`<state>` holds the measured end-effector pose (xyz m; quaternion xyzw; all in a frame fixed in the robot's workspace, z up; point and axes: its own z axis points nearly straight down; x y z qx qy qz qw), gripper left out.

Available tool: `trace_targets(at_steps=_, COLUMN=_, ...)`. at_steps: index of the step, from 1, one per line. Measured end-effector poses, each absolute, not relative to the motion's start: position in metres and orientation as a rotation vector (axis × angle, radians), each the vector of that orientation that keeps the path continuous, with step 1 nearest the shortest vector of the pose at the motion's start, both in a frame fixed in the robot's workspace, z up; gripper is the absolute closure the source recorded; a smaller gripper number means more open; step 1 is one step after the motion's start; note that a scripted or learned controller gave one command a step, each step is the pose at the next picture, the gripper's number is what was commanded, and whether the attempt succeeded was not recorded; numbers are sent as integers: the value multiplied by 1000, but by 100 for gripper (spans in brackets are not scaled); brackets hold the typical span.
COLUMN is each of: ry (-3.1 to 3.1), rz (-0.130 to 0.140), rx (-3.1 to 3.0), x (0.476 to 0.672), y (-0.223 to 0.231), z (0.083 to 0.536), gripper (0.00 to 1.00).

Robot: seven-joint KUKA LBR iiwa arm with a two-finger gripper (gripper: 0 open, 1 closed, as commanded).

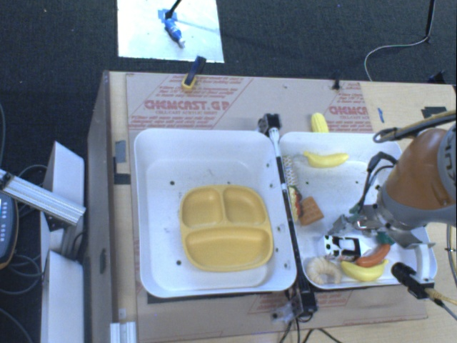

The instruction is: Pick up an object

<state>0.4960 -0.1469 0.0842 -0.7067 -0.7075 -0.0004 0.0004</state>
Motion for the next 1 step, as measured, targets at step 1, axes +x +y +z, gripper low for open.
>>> trace_targets(at_steps=1, ry=-2228, rz=-2, rx=-2221, x=606, y=-207, z=101, gripper=0)
